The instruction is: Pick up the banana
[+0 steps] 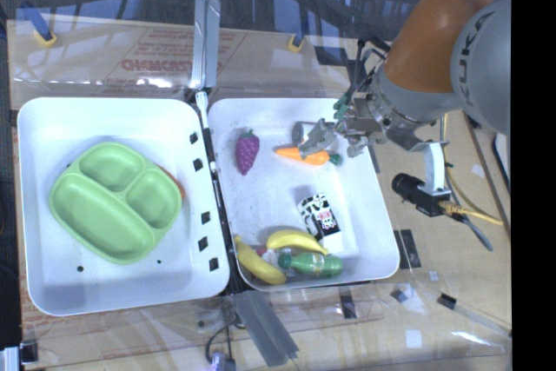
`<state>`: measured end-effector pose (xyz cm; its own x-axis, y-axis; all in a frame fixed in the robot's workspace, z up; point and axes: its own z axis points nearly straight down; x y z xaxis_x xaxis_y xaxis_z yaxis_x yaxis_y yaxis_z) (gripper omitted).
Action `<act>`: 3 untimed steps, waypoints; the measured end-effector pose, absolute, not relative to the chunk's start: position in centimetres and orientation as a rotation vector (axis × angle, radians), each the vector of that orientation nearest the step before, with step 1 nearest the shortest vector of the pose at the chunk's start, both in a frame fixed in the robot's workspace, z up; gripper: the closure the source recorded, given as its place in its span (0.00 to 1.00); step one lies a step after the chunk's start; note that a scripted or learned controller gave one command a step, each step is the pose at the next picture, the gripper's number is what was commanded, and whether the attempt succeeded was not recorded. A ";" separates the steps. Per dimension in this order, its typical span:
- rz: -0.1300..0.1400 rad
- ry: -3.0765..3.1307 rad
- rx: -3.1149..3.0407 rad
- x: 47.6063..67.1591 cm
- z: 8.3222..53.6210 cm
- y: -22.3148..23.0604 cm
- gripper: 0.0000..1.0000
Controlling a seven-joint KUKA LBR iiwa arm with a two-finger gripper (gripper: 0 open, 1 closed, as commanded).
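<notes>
The pincer (314, 137) hangs low over the right bin's (373, 178) far half, just above the carrot (306, 155); whether it is wide or narrow I cannot tell. Open floor lies between it and the bananas (278, 249), which crowd the near wall beside a green bottle (308, 264). The arm (434, 48) leans in from the right. A cow-print carton (320, 216) lies between.

Green plate (117, 200), grapes (248, 151), carrot (304, 155)
</notes>
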<state>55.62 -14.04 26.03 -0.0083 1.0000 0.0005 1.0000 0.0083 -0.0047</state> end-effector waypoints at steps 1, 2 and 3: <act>0.001 -2.706 -1.601 53.7 34.9 -15.1 0.00; 0.002 -2.787 -1.446 53.0 23.0 -9.9 0.00; 0.002 -2.680 -1.634 49.8 9.1 -10.8 0.00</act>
<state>49.77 -10.81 9.06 -0.4583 0.8888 0.0018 0.8888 0.4583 -0.0023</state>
